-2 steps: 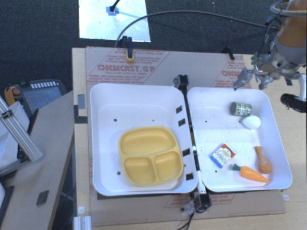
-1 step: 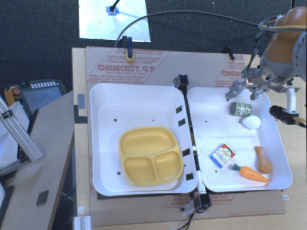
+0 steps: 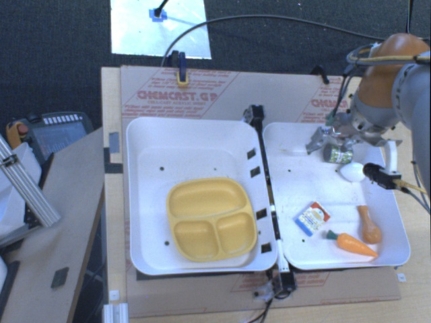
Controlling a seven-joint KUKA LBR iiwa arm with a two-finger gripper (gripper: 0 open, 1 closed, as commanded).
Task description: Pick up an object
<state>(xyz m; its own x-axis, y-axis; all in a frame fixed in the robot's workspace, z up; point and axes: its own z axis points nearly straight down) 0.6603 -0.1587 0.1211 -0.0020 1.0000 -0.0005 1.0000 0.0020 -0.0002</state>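
My gripper (image 3: 332,140) hangs low over the far right part of the right bin (image 3: 291,180). A small dark green can (image 3: 339,155) sits directly beneath and against it, partly hidden by the gripper body. A white egg-shaped object (image 3: 351,173) lies just in front of the can. Nearer the front of this bin are a small red, white and blue packet (image 3: 312,218), an orange carrot (image 3: 354,245) and a tan, pear-shaped piece (image 3: 368,225).
The left bin (image 3: 148,153) holds a yellow divided plate (image 3: 211,218). A black clip-lined divider (image 3: 264,187) runs between the bins. The arm's cables and a black fitting (image 3: 381,175) hang over the right bin's right wall.
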